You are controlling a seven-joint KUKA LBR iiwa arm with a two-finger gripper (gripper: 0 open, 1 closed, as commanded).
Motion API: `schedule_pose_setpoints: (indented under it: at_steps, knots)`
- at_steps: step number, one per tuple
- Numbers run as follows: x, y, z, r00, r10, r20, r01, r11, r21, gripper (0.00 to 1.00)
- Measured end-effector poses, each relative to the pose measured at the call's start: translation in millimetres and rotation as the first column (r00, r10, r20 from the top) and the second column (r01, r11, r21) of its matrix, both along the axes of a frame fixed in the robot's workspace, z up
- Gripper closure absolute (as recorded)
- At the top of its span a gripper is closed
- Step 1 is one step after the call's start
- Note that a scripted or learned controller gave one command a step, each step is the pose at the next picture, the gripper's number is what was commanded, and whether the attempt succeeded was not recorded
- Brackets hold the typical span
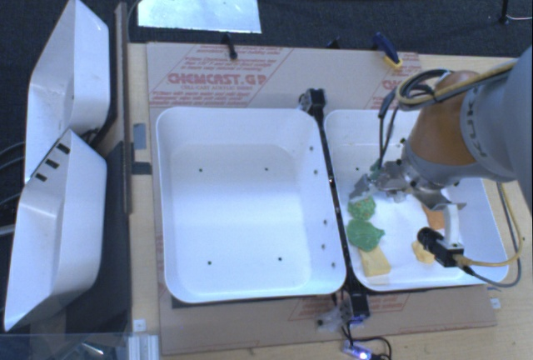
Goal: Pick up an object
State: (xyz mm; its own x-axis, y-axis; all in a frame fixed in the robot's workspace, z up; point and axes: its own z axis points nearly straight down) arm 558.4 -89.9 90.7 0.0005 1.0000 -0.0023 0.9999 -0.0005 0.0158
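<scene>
Left bin (241, 208): it sat on the bench as a shallow white tray with only a few small dark dots on its floor.
Divider: the two bins stood side by side, their rims touching along a dark strip.
Right bin (350, 133): it held the objects, all gathered in its near half.
Green pieces (363, 222): two leafy green items lay just right of the divider, one behind the other.
Yellow block (375, 262): it lay just in front of the green pieces, near the bin's front rim.
Small yellow piece (422, 251): it rested further right, beside a black fitting on the arm.
Gripper (376, 181): it hung low over the right bin, just above the rear green piece; whether it was released or clenched could not be told.
Arm (466, 129): grey, orange-banded, it came in from the right.
</scene>
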Motion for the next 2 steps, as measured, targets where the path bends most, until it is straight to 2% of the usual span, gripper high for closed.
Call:
schedule_pose_setpoints:
  at_steps: [1, 2]
  knots:
    - [-7, 6, 0, 1.000, -0.001, 0.000, 0.001, 1.000, 0.000, 0.00]
    - [-9, -12, 51, 1.000, -0.001, -0.011, 0.001, 1.000, 0.001, 0.00]
